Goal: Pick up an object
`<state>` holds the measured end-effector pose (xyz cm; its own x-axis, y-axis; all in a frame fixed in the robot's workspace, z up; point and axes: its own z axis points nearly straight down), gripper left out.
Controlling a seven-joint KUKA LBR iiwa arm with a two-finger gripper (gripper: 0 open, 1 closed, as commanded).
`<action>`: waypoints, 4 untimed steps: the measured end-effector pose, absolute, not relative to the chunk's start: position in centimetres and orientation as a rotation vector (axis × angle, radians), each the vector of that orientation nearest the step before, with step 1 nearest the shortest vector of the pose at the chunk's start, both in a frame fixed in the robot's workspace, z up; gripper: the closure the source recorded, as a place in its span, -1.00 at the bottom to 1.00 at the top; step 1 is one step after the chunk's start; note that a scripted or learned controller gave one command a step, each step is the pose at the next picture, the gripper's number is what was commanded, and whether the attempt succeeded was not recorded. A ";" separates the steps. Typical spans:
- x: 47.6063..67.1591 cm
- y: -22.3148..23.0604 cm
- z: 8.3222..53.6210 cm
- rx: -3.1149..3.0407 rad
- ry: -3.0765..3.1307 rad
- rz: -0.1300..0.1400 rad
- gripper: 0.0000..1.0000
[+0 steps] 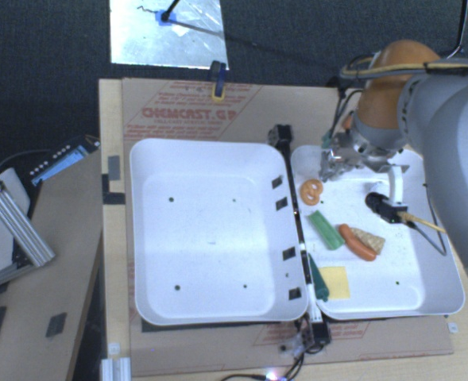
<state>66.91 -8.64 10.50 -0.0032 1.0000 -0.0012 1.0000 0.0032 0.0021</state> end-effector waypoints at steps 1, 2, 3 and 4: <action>62.2 -10.5 27.2 2.213 2.212 0.014 1.00; 62.5 -9.2 18.9 2.218 2.226 -0.001 1.00; 57.1 -8.3 13.9 2.225 2.226 -0.005 1.00; 52.5 -9.1 8.7 2.215 2.215 0.012 1.00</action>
